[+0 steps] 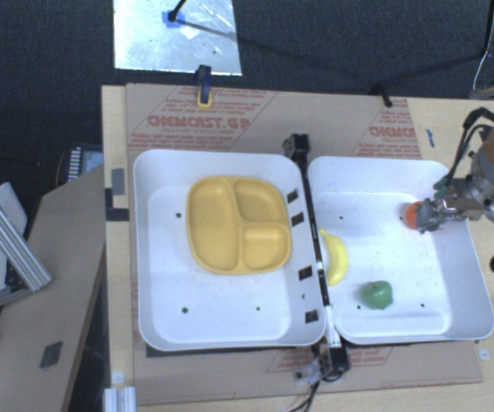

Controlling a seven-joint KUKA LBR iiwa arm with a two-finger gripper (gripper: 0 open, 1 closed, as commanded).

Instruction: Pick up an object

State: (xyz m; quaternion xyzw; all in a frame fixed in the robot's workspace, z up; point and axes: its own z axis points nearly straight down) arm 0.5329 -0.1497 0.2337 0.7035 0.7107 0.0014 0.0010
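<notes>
In the right bin [453, 316] lie three small objects. A green round fruit [377, 294] rests near the front wall. A yellow curved piece [335, 258] lies against the left wall. A small orange object [411, 215] sits at the bin's right middle. My gripper [430, 216] hangs at the arm's end, right beside the orange object and touching or almost touching its right side. The gripper's metal parts hide that side of the orange object.
The left bin [157, 316] holds a yellow three-compartment plate [237, 224]. A black clamp strip [309, 247] runs between the bins. Cardboard [230, 118] lies under both bins, with a foil sheet [177, 24] behind it.
</notes>
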